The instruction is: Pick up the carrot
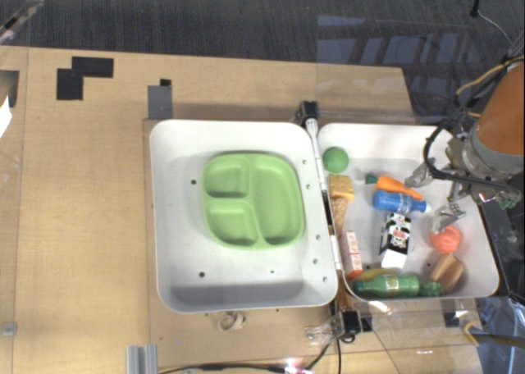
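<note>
small orange carrot [394, 184] lies slanted atop blue bottle [399, 202]; gripper [450, 200] spread, holding nothing.

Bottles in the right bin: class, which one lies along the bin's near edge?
The green bottle, lying on its side against the near wall. The blue bottle with the orange cap sits mid-bin, further back.

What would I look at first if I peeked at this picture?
Probably the big light-green divided plate, sitting alone in the middle of the left bin. Next, the crowded right bin: a green ball in its back-left corner, a carrot beside a blue bottle, and a green bottle lying along the front edge. The grey and orange arm hangs over that bin's right side.
</note>
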{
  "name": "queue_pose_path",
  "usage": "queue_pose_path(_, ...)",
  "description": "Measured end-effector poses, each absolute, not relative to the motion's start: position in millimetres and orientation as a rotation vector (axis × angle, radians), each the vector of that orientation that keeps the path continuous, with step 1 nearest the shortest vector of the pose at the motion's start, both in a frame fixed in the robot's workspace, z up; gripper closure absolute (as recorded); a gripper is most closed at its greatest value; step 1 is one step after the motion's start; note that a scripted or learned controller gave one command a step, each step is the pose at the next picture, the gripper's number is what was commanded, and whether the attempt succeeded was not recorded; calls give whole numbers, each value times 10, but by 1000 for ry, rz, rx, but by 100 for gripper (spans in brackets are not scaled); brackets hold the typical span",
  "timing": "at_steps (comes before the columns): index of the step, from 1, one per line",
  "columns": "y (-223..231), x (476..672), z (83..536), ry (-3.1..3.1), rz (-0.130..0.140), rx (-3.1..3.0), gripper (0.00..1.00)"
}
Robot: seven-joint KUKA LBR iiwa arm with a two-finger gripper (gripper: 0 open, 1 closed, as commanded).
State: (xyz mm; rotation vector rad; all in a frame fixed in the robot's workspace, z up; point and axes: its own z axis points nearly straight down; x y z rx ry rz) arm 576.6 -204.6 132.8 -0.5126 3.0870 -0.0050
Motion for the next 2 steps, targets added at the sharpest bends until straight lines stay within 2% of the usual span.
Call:
queue_pose_path(1,-2037,6385,1482,3074,-6,-565,0)
queue_pose_path(2,-2067,6512,934,2973,-17,-948,0)
